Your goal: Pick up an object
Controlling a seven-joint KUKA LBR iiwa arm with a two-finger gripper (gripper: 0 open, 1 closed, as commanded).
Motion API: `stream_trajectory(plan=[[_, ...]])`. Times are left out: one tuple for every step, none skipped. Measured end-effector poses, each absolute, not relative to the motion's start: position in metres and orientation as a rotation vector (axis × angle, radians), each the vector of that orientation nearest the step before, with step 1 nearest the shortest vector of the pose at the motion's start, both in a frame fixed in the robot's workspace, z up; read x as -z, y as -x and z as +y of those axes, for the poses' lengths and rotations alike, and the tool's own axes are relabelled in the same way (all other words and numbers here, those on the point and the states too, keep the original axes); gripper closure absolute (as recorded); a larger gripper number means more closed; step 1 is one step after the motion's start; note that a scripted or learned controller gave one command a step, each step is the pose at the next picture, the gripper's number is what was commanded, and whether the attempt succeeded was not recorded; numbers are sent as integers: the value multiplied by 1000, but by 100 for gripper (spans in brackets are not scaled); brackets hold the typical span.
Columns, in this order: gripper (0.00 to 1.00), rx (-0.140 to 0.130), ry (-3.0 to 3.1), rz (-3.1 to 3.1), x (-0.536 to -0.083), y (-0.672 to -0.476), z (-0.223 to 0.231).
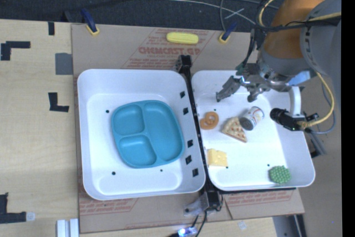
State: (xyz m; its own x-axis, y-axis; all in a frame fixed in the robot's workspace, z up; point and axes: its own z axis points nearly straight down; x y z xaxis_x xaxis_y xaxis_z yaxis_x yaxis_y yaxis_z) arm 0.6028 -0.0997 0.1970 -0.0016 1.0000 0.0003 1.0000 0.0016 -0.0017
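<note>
A yellow banana-like piece (182, 38) lies on cardboard (155, 50) behind the bins.

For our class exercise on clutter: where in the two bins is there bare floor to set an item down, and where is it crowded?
Free: the left bin floor around the blue tray, and the right bin floor between cheese block and green ball. Crowded: the right bin's middle, where donut, pizza slice and can cluster beneath the tool.
</note>
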Motion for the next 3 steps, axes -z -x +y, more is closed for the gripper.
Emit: stream_trajectory(plan=[[0, -7, 2217, -2219, -138, -592, -98], [0, -1, 2221, -2222, -86, -592, -98], [100, 13, 2223, -2229, -102, -596, -96]])
